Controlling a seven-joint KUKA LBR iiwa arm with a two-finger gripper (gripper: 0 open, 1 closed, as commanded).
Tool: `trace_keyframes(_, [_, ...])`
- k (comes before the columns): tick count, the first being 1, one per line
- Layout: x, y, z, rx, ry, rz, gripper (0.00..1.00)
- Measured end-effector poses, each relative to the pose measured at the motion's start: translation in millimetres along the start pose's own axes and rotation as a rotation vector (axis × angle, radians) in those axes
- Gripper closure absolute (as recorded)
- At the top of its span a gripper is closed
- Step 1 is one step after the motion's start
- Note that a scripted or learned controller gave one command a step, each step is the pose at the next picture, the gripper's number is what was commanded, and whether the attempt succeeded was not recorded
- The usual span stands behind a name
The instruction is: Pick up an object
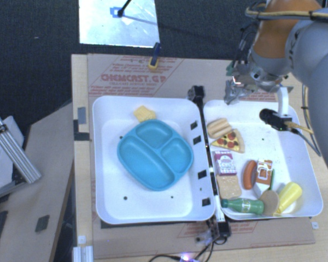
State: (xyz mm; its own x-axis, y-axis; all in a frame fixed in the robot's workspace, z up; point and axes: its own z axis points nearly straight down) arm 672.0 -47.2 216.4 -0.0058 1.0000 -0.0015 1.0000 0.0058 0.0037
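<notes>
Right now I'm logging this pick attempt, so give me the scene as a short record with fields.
gripper: gripper above the far edge of the right bin, nothing seen between its fingers
left bin: left bin holds a blue divided plate and a yellow cracker
right bin: right bin holds a hot dog bun, pizza slice, green bottle, yellow squeeze bottle
task state: nothing picked up yet

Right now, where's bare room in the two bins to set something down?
Left bin: a bare floor strip along the near wall, below the blue divided plate. Right bin: open floor between the pizza slice and the right wall. Crowded: the right bin's near end, around the green bottle.
</notes>
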Motion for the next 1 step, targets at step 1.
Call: trace_keyframes(1, [10.3, -4.2, -18.0, -0.001, 0.001, -0.001, 1.0])
